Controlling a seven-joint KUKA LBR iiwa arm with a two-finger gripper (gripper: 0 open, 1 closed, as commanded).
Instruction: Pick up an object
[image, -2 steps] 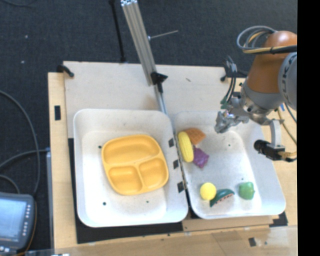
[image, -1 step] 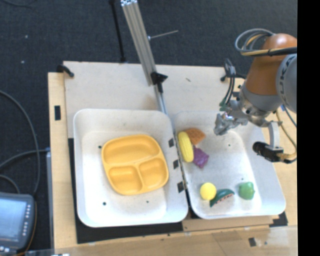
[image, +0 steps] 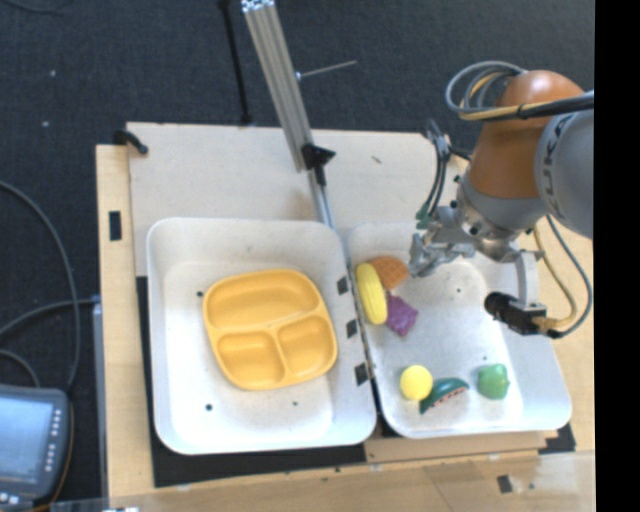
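The right bin (image: 535, 372) holds several toy foods. A yellow corn cob (image: 371, 292) lies by its left wall, with an orange piece (image: 391, 270) touching the cob's upper end and a purple piece (image: 402, 316) just below. Along the near edge sit a yellow lemon (image: 416, 381), a teal piece (image: 445, 393) and a green piece (image: 492, 380). My gripper (image: 425, 256) hangs low over the bin's upper left part, just right of the orange piece. Nothing shows held in it.
The left bin (image: 162, 250) carries a yellow divided plate (image: 270, 327). A slanted aluminium post (image: 290, 100) rises behind the bins. The arm's wrist and cables (image: 510, 180) overhang the right bin's upper right. A black part (image: 515, 312) sticks out near the bin's right side.
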